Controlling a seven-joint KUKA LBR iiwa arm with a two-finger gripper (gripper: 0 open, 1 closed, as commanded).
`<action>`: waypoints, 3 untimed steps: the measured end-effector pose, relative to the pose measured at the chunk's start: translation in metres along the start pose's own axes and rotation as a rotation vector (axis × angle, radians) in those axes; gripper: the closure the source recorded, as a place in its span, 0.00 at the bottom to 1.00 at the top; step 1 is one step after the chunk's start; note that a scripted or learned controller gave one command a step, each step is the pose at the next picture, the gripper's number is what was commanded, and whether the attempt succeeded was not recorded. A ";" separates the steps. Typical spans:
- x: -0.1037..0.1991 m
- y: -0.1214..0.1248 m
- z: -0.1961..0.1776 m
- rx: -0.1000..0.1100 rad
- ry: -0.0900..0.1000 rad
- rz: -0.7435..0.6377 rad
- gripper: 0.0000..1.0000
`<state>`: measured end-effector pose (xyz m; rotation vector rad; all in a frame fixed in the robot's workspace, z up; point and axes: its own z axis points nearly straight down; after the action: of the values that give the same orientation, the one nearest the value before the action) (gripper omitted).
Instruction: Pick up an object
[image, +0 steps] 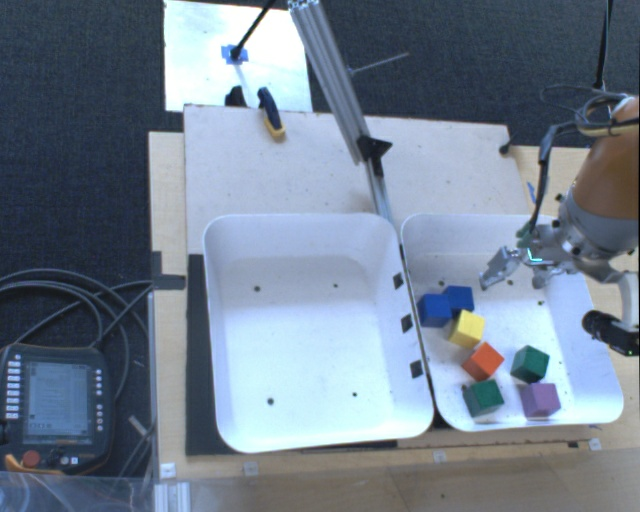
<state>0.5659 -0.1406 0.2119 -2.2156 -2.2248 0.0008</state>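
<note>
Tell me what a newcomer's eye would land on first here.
First, the cluster of coloured blocks in the right bin: blue block, yellow block, orange block, two green blocks and a purple block. Next, the gripper hovering above that bin's far side, near the blue block.

A robotics lab: teach pendant (55, 405) with cables (75, 300) beside a bench (300, 160) bearing bins (300, 340).

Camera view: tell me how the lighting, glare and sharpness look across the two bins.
Camera view: even overhead light; the left bin is bright white, nearly washed out on its floor; the blocks in the right bin cast short soft shadows, as under the yellow block; a glaring pale panel sits at the top; the hand looks slightly soft, the blocks fairly sharp.
</note>
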 end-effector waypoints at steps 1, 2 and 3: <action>0.000 0.001 -0.002 -0.003 -0.001 0.001 0.00; -0.005 0.000 0.060 0.002 0.000 0.002 0.00; -0.003 0.005 0.100 -0.011 0.004 0.000 0.00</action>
<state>0.5703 -0.1434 0.1116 -2.2193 -2.2273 -0.0157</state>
